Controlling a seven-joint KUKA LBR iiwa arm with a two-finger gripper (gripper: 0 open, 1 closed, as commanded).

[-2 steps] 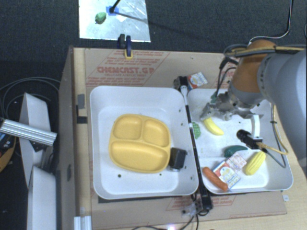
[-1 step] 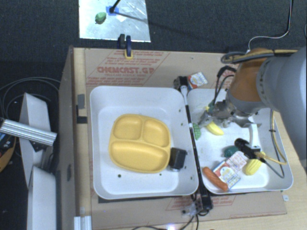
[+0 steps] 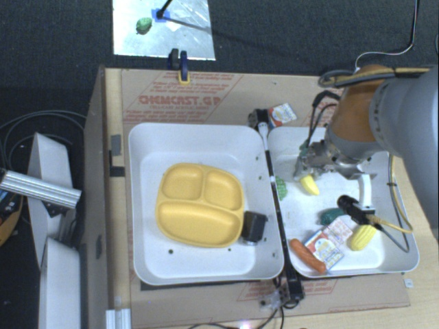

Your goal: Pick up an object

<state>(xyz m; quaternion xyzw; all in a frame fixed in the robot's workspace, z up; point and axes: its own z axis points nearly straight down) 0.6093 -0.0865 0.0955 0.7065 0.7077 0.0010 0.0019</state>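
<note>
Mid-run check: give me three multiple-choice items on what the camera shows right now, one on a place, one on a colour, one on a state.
1. Where does the divided plate lie?
A. in the left bin
B. in the right bin
C. on the bench outside the bins

2. What colour is that plate?
A. blue
B. yellow
C. red

3. How does the pincer stand?
A. high above the left bin
B. low in the right bin at a small yellow piece
C. outside both bins

Key: 1 A, the plate rests on the left bin floor beside a dark block. 2 B, it is yellow all over. 3 B, the pincer is down in the right bin with the yellow piece at its tip.
</note>
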